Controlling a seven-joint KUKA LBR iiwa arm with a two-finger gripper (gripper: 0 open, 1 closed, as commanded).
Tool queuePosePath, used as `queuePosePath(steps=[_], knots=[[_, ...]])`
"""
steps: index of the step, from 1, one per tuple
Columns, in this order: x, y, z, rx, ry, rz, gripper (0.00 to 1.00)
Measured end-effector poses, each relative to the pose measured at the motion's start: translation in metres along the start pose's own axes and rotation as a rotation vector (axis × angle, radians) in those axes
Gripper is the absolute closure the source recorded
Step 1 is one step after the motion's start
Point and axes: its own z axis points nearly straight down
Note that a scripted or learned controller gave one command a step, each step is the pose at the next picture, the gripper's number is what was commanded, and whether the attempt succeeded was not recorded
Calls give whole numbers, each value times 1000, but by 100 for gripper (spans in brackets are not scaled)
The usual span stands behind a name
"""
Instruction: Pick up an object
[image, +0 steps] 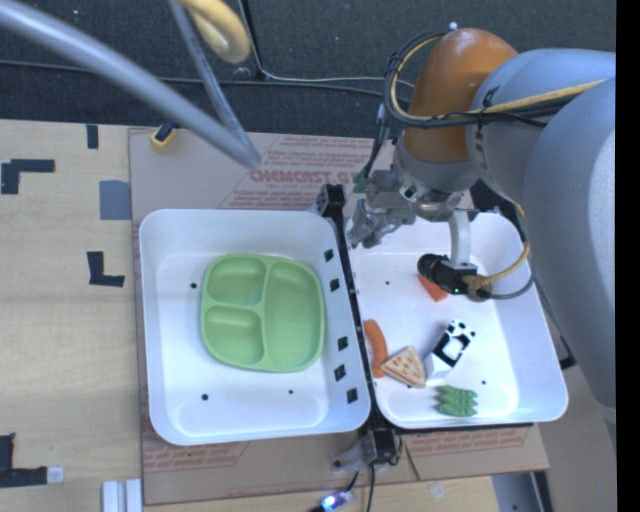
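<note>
1. The tool (368, 222) hung at the end of the grey arm (560, 150), below its orange band (455, 90), over the far left corner of the right bin (520, 395), close to the divider (345, 300) between the two bins. Whether it was open or closed could not be told, and nothing was seen gripped in it.
2. Nearest the tool, toward the middle of the right bin, lay a small orange-red piece (433, 289), partly under a black fitting with a cable (455, 275) that hung from the arm.
3. Farther from the tool, along the divider, lay an orange carrot-like stick (376, 342), and just beside it, touching or nearly so, a tan wedge shaped like a slice of sandwich (405, 368).
4. To the right of the wedge lay a small black-and-white object (452, 344), apart from it.
5. Farthest from the tool, near the front edge of the right bin, lay a small green leafy item (456, 401).
6. On the other side of the divider from the tool, the left bin (160, 330) held a light green plate with three compartments (264, 311), lying flat near its middle.
7. Both bins rested on a brown cardboard sheet (290, 165) on the surface (60, 330).
</note>
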Motion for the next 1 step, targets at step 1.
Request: queuePosePath(steps=[1], knots=[[56,8,-10,-3,1,-1,100]])
